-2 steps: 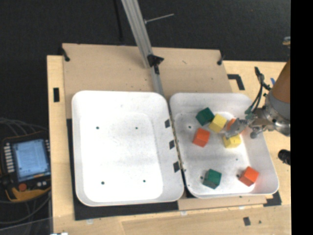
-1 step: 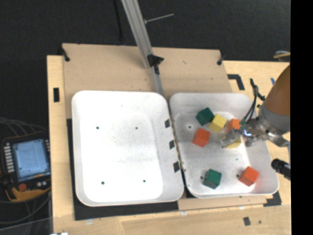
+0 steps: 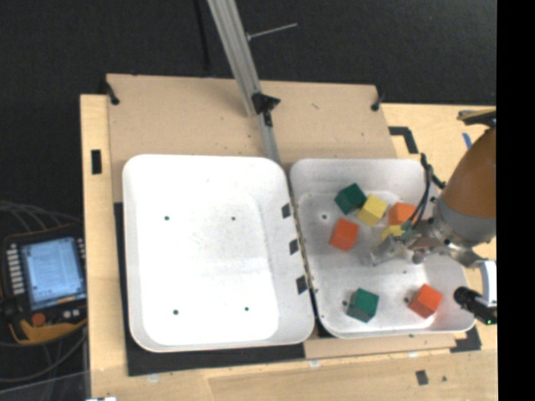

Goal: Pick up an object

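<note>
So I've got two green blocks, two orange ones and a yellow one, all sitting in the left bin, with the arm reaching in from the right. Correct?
Not quite: the blocks lie in the right bin, not the left, as the camera view shows. The rest holds: two green blocks, orange blocks, a yellow block, with the gripper reaching in from the right.

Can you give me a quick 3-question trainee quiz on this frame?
1. True or false: every block lies in the right bin.
2. How many green blocks are there?
3. Which block is nearest the hand? A) yellow block B) lower green block C) lower orange block

Key: 1 true. 2 two, the upper green block and the lower one. 3 A.
</note>
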### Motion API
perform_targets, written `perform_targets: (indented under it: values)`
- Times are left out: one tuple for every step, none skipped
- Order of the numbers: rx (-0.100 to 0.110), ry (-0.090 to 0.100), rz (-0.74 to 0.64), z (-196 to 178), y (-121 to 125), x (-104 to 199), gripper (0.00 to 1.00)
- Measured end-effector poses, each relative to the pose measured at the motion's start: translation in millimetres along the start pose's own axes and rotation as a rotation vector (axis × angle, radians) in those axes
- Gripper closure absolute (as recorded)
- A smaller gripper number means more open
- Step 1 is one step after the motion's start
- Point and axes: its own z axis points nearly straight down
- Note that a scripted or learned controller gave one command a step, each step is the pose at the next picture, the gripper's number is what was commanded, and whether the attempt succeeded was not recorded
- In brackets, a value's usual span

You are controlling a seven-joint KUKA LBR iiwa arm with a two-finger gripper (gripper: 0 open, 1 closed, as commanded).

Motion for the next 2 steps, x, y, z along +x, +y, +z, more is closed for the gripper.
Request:
perform_targets:
  values:
    - [-0.01, 0.001, 0.004, -14, 3, 0, 1.0]
    - [-0.01, 0.0, -0.002, -57, 2, -1, 1.0]
